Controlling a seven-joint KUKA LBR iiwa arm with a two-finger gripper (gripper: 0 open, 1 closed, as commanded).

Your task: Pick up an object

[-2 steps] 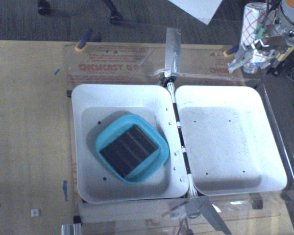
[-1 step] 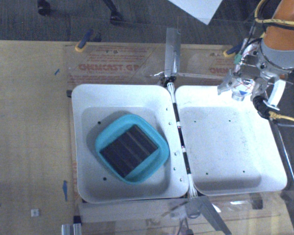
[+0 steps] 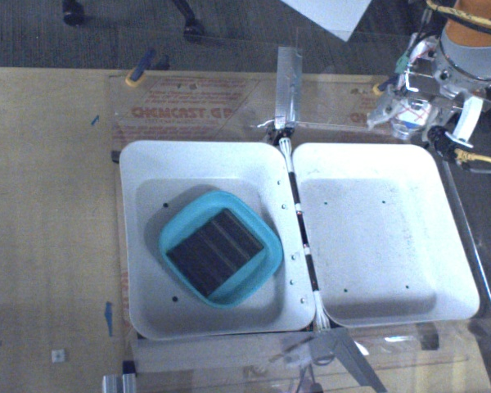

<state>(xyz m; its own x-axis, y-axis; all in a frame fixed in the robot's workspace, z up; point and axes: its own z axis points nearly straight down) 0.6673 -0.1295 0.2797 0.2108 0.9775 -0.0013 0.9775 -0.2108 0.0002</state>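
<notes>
A teal, square-ish dish [image 3: 266, 256] with a dark ribbed panel [image 3: 214, 250] inside it lies turned at an angle in the left white bin [image 3: 139, 178]. My gripper [image 3: 406, 109] hangs at the upper right, over the back rim of the right white bin [image 3: 376, 244], far from the dish. A pale, clear-looking shape sits at the gripper's tip; I cannot make out what it is.
The grey arm with its orange band [image 3: 475, 6] reaches in from the top right corner, with cables around it. A metal post [image 3: 287, 88] stands behind the seam between the bins. A blue-and-yellow clamp [image 3: 141, 65] lies on the bench at the back left.
</notes>
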